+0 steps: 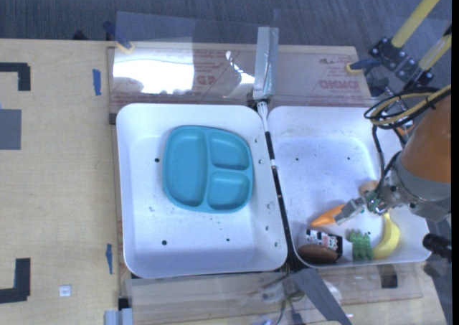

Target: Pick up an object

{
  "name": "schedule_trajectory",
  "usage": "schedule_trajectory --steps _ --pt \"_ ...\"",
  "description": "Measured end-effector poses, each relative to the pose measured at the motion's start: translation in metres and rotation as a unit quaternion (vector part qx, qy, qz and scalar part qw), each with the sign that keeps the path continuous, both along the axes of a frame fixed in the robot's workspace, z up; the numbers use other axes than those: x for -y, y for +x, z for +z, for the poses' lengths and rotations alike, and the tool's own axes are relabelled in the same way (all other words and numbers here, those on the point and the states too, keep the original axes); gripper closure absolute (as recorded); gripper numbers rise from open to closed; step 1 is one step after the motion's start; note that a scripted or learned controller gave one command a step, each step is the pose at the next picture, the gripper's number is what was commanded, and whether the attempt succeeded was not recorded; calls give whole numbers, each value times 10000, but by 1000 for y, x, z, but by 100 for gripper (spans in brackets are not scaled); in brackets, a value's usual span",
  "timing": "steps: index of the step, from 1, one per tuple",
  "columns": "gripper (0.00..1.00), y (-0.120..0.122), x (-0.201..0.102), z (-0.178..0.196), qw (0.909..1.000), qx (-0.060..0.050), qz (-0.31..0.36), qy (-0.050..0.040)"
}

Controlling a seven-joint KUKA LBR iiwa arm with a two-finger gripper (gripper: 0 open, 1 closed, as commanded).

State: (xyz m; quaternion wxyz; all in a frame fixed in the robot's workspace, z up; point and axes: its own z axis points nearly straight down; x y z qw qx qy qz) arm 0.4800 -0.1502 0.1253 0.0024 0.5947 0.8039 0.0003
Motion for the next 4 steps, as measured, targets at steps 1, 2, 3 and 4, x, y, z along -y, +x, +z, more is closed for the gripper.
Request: schedule_trajectory --steps 1,2,3,4 --pt "0 0 -1 -1 10000 -8 8 7" --pt "0 3 -36 -37 9986 47 -524 2" --pt "0 5 9 -11 9961 -3 -886 4" --pt "0 1 -21 -38 9958 13 -913 0"
